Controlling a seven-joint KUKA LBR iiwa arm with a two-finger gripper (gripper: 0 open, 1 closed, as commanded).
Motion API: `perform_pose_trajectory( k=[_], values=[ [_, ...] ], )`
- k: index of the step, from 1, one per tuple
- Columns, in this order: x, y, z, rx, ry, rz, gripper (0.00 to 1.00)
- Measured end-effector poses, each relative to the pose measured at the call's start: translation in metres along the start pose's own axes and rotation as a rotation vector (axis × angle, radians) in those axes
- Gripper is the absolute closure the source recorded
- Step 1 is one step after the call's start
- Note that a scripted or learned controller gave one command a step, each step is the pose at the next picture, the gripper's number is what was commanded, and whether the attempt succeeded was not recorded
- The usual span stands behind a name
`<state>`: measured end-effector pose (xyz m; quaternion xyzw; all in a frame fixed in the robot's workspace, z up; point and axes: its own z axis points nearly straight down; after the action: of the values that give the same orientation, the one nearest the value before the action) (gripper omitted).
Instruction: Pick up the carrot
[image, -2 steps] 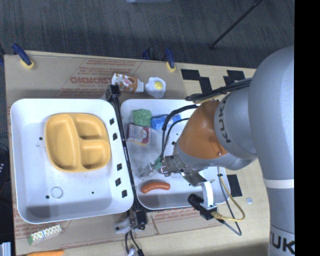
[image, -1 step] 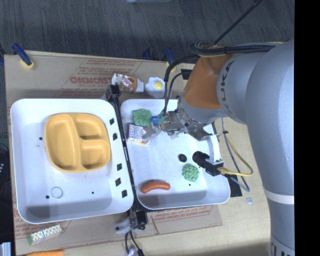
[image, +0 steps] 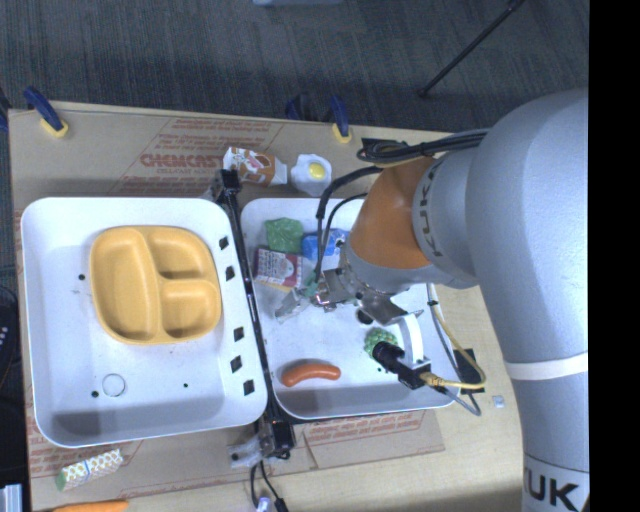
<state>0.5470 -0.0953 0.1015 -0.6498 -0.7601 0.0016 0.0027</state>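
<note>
Arm over the right bin, carrot lying free near its front edge.

The carrot lay near the front edge of the right bin, well apart from the gripper, which hung mid-bin beside a red packet and green block; its fingers' state could not be told. A yellow divided tray sat in the left bin.

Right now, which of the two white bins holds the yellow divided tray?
The left white bin: the yellow three-compartment plastic tray lies in it. The right white bin instead holds an orange sausage-shaped carrot and small packages.
</note>
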Motion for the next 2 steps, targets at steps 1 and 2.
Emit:
perform_pose_trajectory(
  k=[1, 2],
  values=[
    [-0.111, 0.024, -0.112, -0.005, -0.004, -0.130, 0.00],
    [-0.033, -0.024, -0.051, -0.001, 0.001, 0.012, 0.00]
  ],
)
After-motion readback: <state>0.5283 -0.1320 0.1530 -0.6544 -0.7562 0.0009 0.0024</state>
